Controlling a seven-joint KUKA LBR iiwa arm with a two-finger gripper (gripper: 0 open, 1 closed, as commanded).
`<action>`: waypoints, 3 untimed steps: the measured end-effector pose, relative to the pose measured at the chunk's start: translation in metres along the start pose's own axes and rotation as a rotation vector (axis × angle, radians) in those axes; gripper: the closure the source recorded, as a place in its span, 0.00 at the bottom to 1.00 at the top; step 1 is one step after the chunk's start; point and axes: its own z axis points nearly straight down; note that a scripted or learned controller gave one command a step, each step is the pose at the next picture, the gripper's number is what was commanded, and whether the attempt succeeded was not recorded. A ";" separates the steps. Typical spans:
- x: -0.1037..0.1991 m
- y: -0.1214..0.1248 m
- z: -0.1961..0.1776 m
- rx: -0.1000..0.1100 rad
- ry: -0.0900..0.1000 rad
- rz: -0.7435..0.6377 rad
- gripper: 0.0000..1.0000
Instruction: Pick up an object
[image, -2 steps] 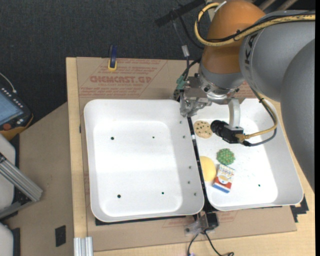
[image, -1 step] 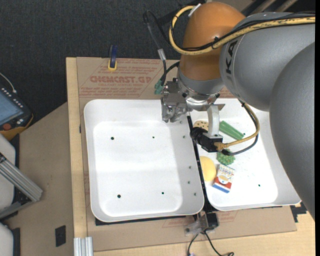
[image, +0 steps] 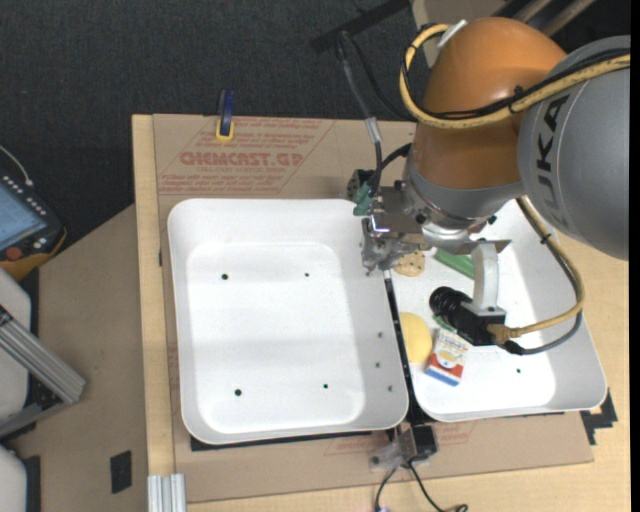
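Observation:
My gripper hangs low over the far left corner of the right bin, beneath the big orange wrist band. Just to its right lies a small tan, speckled round thing, touching or nearly touching the gripper. A green flat piece sticks out from under the wrist beside it. Nearer the front, a yellow rounded object rests against the bin's left wall. A small white packet with red and blue print lies next to it. The arm hides the back of this bin.
The left bin shows bare white floor with small dark dots. Both bins sit on a cardboard sheet with red lettering. A blue and yellow clip stands at the sheet's far edge.

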 end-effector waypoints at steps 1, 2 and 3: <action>-0.048 -0.029 -0.029 -0.003 -0.002 0.002 1.00; 0.009 -0.017 -0.061 -0.007 0.000 -0.009 1.00; -0.041 -0.038 -0.118 -0.011 -0.001 0.002 1.00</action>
